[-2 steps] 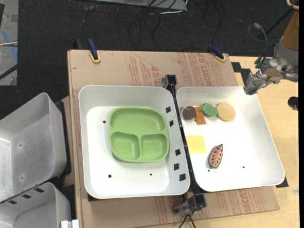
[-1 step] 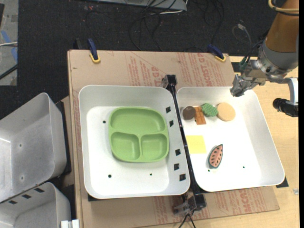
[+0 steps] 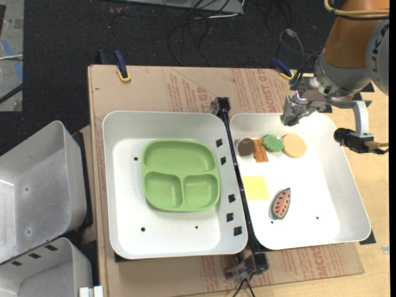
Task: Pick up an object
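On the worktop point(image 3: 161, 79) we hover our jaws point(image 3: 291, 117) over the right bin's point(image 3: 346, 190) far rim, grip state unclear, apparently lining up on the tan disc point(image 3: 294, 146) lying just below

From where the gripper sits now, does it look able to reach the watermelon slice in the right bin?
Probably yes. The watermelon slice lies apart from the other items, and the gripper hangs above the same bin's far edge.

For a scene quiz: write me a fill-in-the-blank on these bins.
1. The green tray has ___ compartments.
2. The tray lies in the ___ bin.
3. The yellow square lies in the ___ bin.
4. The gripper hangs over the right bin's ___ edge.

Missing: three; left; right; far
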